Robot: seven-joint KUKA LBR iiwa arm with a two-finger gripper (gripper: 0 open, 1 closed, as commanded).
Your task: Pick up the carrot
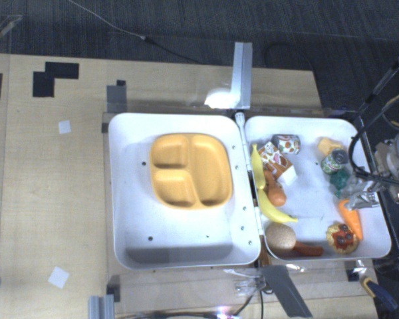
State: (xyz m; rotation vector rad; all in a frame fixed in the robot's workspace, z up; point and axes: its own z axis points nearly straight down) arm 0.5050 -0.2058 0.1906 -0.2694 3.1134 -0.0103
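- At the right edge of the frame, my claw (364, 198) hovers over the carrot (351, 219); I cannot tell its opening.
- I should straddle the carrot across its width, descending straight.
- Right bin (386, 241) wall is close; the pizza toy (342, 238) crowds below, open floor lies leftward.

I could read no text, brand, number or sign anywhere in the view. The small patterned packet (285, 143) in my right bin (319, 126) carried red and dark printing, but it was too small and blurred for me to make out a single letter.
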